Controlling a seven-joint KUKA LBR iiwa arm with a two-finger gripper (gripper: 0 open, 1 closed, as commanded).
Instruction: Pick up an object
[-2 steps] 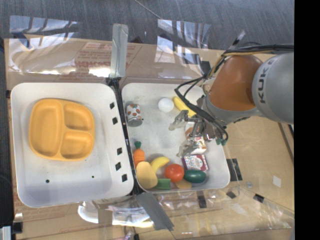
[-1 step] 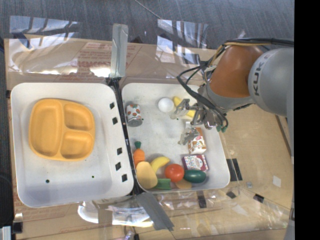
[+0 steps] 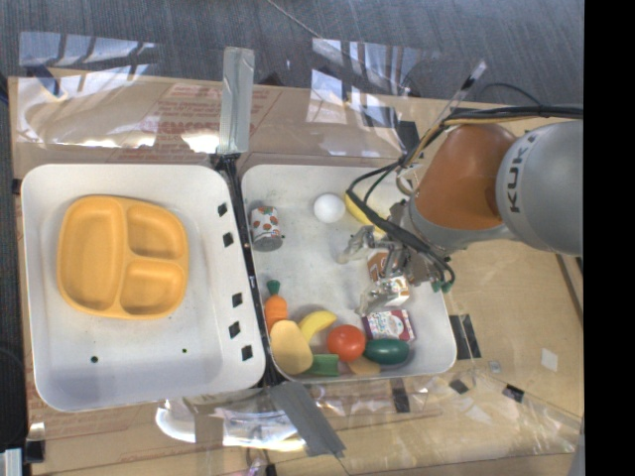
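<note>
left bin (image 3: 40, 266) carries a yellow divided plate (image 3: 121, 256). in the right bin (image 3: 298, 181), a small can (image 3: 265, 225), a white ball (image 3: 328, 207), then a crinkled packet (image 3: 385, 288) under the gripper (image 3: 382, 266) (grip state: cannot tell). the packet looks light, soft, slippery; pinch its middle.

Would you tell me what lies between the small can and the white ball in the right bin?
In the camera view, bare white bin floor separates the can from the white ball.
</note>
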